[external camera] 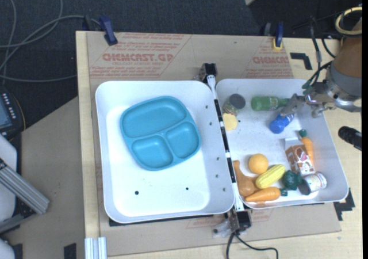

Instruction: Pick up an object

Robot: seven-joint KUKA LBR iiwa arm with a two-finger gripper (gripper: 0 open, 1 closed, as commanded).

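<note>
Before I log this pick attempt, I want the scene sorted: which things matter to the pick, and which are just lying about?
Matter to the pick:
gripper
blue object at the gripper
green bottle
orange ball
corn cob
carrot

Lying about:
blue divided plate in the left bin
blue clamps

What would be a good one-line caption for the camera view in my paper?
The gripper reaches over the right bin of toy food beside a blue bottle; a blue divided plate lies in the left bin.

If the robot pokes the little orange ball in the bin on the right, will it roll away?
Probably a little. The round orange ball looks smooth, so a push would likely start it rolling. But it may not go far: the yellow corn-shaped toy sits right against it. It looks like a light plastic toy, likely easy to lift.
</note>
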